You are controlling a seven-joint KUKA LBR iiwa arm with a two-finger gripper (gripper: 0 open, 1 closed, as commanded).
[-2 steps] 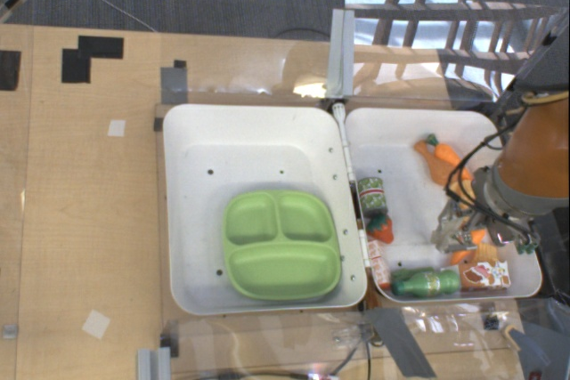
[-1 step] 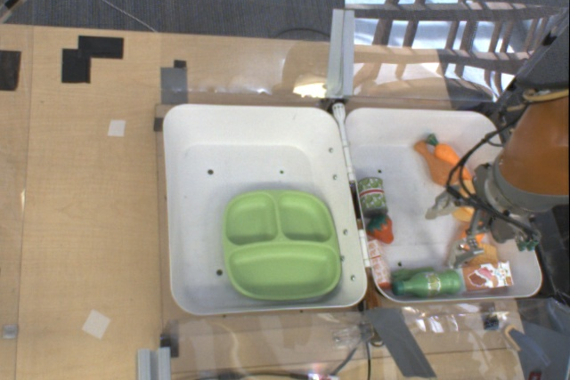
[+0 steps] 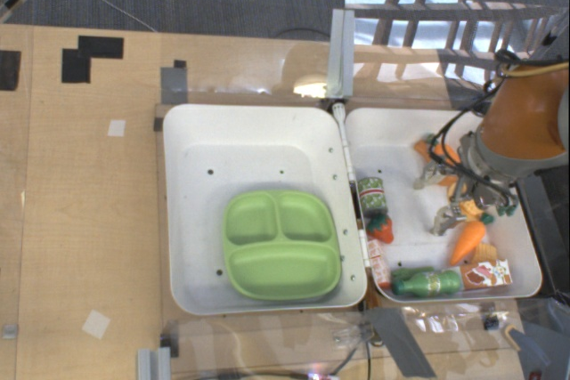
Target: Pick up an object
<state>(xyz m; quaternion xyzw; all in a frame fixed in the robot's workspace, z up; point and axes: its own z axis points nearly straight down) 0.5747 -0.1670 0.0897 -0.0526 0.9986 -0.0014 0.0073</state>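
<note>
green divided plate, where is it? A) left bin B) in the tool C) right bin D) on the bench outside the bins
A: the green divided plate lies flat on the floor of the left bin, apart from the tool over in the right bin.

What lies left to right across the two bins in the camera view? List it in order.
Green divided plate → small can by the divider → green bottle → orange carrot → gripper.
</note>
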